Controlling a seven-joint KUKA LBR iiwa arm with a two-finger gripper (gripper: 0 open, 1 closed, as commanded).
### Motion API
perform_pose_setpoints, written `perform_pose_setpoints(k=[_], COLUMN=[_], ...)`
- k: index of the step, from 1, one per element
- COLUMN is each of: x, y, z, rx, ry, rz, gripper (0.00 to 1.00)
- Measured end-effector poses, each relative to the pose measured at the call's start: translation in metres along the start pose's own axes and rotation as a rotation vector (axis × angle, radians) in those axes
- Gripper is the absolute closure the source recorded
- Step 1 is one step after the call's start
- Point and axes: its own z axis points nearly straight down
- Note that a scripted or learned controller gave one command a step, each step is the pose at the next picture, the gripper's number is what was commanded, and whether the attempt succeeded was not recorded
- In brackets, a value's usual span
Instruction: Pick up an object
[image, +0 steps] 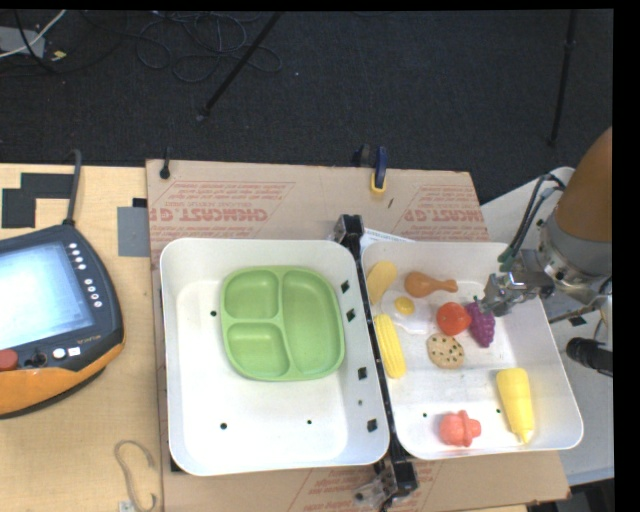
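Observation:
The right bin (560, 340) holds several toy foods: a purple grape bunch (482, 327), a red tomato (452, 318), a brown drumstick (430, 285), a chocolate-chip cookie (445, 350), a corn cob (388, 345), a yellow piece (380, 279), a small yellow bit (404, 306), a yellow pepper-like piece (515, 401) and a pink-red fruit (460, 428). My gripper (503, 293) hangs over the bin's right part, just above and right of the grapes and the tomato. Nothing visibly hangs from it.
The left bin (190, 400) carries a green divided plate (282, 323). A teach pendant (50, 310) lies on the bench at far left. A clamp (378, 172) stands at the back edge of the cardboard. Cables run beside the arm at right.

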Motion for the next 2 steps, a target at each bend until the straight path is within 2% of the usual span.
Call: perform_pose_setpoints(k=[1, 2], x=[-0.001, 0.050], y=[0.000, 0.012], z=[-0.006, 0.007], rx=[0.004, 0.007], ry=[0.001, 0.003], rz=[0.000, -0.003], gripper=[1.00, 1.00])
